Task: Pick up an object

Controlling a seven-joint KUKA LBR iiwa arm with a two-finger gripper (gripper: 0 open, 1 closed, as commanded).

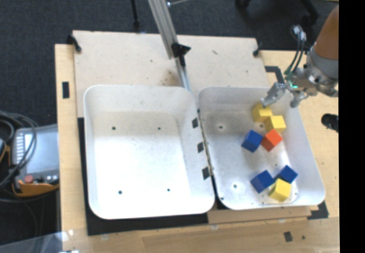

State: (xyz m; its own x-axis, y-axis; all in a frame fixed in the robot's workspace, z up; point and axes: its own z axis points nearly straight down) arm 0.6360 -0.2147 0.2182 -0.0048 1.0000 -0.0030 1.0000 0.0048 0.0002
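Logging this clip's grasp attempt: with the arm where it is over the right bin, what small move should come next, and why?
Probably a short descent onto the upper yellow cube. The gripper hangs open just above the far rim of the right white bin, holding nothing, and that cube lies nearest below it. A second yellow cube and an orange cube sit close by, so a slight shift left seems wise.

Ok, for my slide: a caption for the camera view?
Open gripper above the right bin, near a yellow cube among seven colored cubes.
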